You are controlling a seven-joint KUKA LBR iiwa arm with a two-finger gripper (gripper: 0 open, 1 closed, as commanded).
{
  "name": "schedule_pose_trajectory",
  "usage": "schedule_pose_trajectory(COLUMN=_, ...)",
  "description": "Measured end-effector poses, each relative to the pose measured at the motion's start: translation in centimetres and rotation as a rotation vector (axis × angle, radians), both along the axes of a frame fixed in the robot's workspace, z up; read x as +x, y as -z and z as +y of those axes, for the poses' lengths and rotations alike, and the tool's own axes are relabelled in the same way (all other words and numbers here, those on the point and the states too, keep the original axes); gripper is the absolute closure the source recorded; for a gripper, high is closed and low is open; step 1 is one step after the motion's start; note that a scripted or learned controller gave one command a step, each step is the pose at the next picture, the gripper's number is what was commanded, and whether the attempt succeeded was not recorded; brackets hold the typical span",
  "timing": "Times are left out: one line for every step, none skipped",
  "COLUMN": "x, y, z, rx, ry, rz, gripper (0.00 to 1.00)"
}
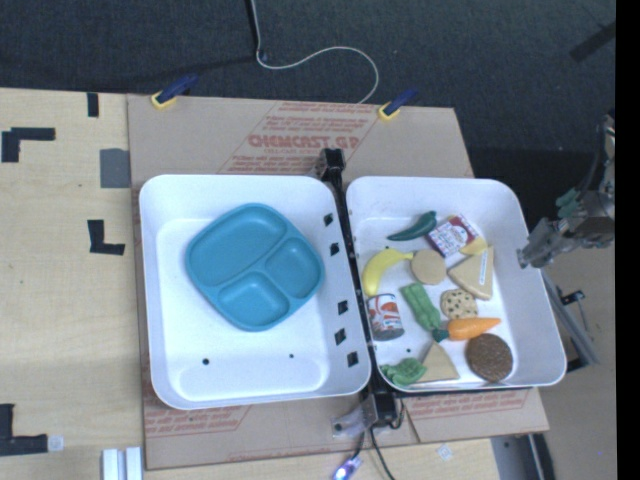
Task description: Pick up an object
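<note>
Arm: at right edge, gripper [535, 251] hanging just outside right bin's [520, 213] rim, above bench level
Fingers: can't tell, too blurred
Held: nothing visible
Right bin: roughly a dozen toy foods, incl. 1 banana [383, 266], 1 carrot [472, 326], 1 can [386, 315]
Left bin [165, 268]: 1 blue divided plate [254, 265]

Two white bins [160, 298]; one blue plate [254, 265]; about a dozen toy foods [440, 288]
</note>
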State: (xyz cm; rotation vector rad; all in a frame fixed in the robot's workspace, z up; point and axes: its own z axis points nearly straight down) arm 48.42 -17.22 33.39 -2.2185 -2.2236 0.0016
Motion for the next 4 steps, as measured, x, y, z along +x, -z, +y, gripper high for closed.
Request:
schedule_pose_trajectory(x=0.0, y=-6.3, z=-2.5, rx=-0.003, ry=0.003, rz=-0.007, gripper=1.00)
schedule_pose_trajectory(x=0.0, y=-21.0, z=-5.3, rx=-0.009, ry=0.003, rz=-0.018, gripper=1.00)
schedule_pose_trajectory(x=0.0, y=-20.1, z=-0.2, rx=0.000, ry=-0.002, rz=-0.001, gripper=1.00)
schedule_pose_trajectory(x=0.9, y=-20.1, z=7.0, rx=0.001, ry=-0.006, rz=-0.001, gripper=1.00)
